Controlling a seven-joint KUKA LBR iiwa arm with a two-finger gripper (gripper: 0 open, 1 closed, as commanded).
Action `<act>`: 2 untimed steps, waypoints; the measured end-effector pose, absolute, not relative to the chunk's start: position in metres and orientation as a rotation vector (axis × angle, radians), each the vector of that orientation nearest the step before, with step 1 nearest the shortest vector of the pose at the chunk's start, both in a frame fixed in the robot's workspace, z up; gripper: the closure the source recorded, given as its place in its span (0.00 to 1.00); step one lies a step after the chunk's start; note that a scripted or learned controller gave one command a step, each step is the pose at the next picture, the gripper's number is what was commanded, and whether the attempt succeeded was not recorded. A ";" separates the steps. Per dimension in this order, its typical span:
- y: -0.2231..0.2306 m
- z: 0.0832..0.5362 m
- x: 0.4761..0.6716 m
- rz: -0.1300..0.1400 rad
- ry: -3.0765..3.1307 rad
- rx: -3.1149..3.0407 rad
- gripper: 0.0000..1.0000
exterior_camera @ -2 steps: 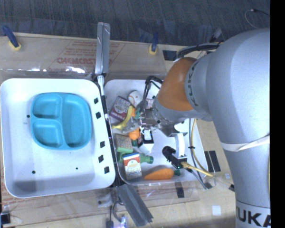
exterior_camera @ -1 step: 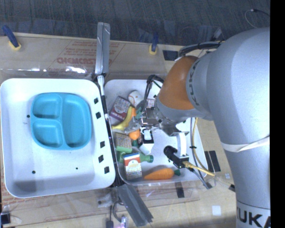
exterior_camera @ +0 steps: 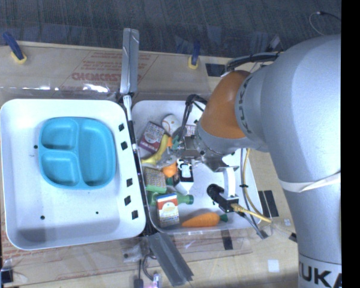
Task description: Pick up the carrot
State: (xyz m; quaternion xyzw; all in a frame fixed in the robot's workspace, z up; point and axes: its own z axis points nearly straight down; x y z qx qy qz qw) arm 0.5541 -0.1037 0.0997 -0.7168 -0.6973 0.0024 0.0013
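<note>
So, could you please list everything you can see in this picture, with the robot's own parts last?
Bins: two, white, side by side on the bench.
Divided tray: one, light blue, in the left bin.
Carrot: one, orange, near the front edge of the right bin.
Banana: one, yellow, at the left of the right bin.
Small carton: one, red and white, left of the carrot.
Clamps: two, blue, at the bench's far edge.
Arm: one, grey with an orange band, over the right bin.
Claw: one, dark, above the clutter.

Crowded right bin, roomy left one

The carrot (exterior_camera: 200, 220) lies open from above along the near wall, a small carton (exterior_camera: 167, 209) just beside its tip; the arm (exterior_camera: 240, 113) overhangs the clutter behind, while a blue tray (exterior_camera: 78, 151) sits in the left bin (exterior_camera: 24, 221).
</note>
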 end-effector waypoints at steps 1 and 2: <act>-0.075 0.190 0.537 0.004 -2.175 -2.262 0.00; -0.091 0.115 0.573 -0.020 -2.194 -2.272 0.00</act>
